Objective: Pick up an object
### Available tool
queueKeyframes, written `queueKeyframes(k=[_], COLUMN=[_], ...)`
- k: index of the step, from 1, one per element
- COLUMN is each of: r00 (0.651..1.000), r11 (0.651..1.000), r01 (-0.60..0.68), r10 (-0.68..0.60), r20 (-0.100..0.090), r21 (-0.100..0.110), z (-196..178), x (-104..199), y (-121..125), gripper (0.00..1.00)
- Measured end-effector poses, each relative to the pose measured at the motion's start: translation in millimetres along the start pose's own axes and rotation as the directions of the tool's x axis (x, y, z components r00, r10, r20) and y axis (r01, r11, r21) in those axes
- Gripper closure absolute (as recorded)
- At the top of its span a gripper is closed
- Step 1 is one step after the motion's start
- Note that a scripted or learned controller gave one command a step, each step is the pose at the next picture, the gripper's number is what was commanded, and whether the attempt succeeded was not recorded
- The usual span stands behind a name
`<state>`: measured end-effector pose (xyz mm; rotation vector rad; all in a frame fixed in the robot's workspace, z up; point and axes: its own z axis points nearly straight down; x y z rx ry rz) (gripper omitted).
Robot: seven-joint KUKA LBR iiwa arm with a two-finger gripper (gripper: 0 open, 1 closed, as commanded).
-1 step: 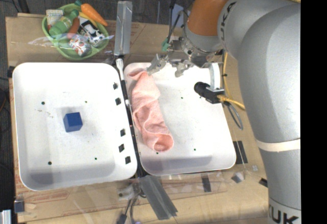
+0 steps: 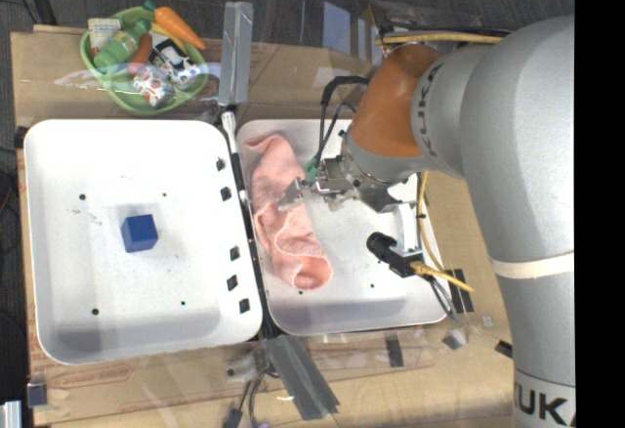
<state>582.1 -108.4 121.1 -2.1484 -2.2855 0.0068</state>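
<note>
In the right-hand bin [image 2: 410,314] we see a soft pink cloth [image 2: 283,211], crumpled into a long folded strip along the bin's left wall. The gripper [image 2: 296,193] sits low over the cloth's middle, metal fingers touching the fabric; we cannot tell how far apart they stand, or whether any cloth is pinched. In the left bin [image 2: 59,221] lies a small blue cube [image 2: 140,232], hard-edged. A green bowl [image 2: 146,102] of toy food rests on the surface behind.

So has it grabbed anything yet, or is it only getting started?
Done: the arm has reached into the right bin, and its gripper sits at the pink cloth. In hand: nothing visibly lifted; the cloth lies on the bin floor. Left: grasp and raise it. The blue cube lies in the left bin.
</note>
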Motion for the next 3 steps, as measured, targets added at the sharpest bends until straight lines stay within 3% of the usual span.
queueKeyframes(k=[1, 2, 3], r00=[0.999, 1.000, 0.999], r11=[0.999, 1.000, 0.999], r01=[-0.038, -0.012, -0.035], r10=[0.038, 0.012, 0.035], r20=[0.001, 0.000, 0.001], r21=[-0.004, -0.003, -0.001], z=[-71, -70, -3], x=[43, 72, 12], y=[3, 78, 71], gripper=[0.00, 0.00, 0.00])
